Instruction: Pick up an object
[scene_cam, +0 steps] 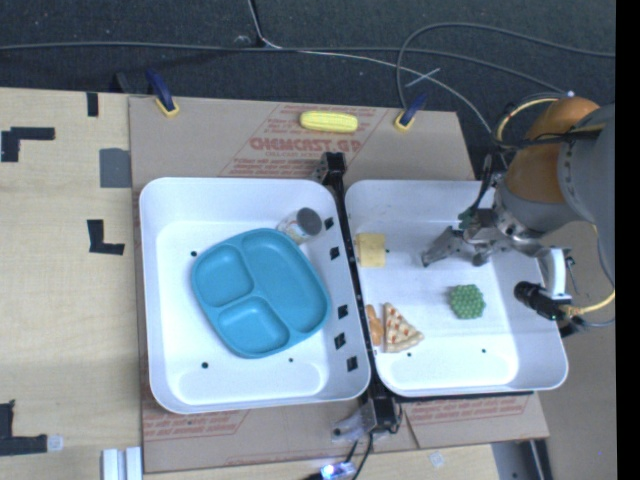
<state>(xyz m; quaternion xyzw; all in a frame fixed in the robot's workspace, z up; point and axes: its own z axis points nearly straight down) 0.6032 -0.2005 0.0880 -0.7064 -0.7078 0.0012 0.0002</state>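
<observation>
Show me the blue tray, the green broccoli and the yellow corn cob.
blue tray (262, 290): camera view, on the divider ridge between its compartments.
green broccoli (466, 301): camera view, middle of its bumpy top.
yellow corn cob (328, 121): camera view, middle of its length.

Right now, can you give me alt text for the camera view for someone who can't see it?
The end effector hangs over the right bin, above a green broccoli piece, holding nothing. That bin also holds a yellow block and a pizza slice; the left bin holds a blue divided plate.
</observation>
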